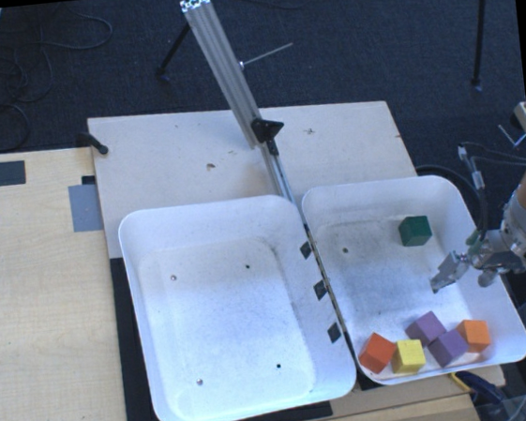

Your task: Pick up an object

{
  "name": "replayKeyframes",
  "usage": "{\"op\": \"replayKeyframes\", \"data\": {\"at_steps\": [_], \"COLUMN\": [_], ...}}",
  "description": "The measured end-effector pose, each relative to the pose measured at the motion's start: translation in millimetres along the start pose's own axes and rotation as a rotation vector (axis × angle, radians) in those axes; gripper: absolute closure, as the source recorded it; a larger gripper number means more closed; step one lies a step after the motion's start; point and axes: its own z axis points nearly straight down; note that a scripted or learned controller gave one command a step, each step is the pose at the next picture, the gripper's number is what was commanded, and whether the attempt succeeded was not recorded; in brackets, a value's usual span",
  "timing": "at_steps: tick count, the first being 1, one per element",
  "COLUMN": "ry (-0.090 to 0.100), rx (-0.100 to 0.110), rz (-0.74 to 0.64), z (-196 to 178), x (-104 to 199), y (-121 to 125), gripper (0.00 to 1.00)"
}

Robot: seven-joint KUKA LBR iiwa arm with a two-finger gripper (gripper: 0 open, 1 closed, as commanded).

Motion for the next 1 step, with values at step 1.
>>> {"op": "replayKeyframes", "data": {"at_steps": [1], "ry": [0.003], "rx": [0.007], "rz": [-0.005], "z": [55.8], "x": [-0.3], "y": [-1.6], "gripper": [0.0]}}
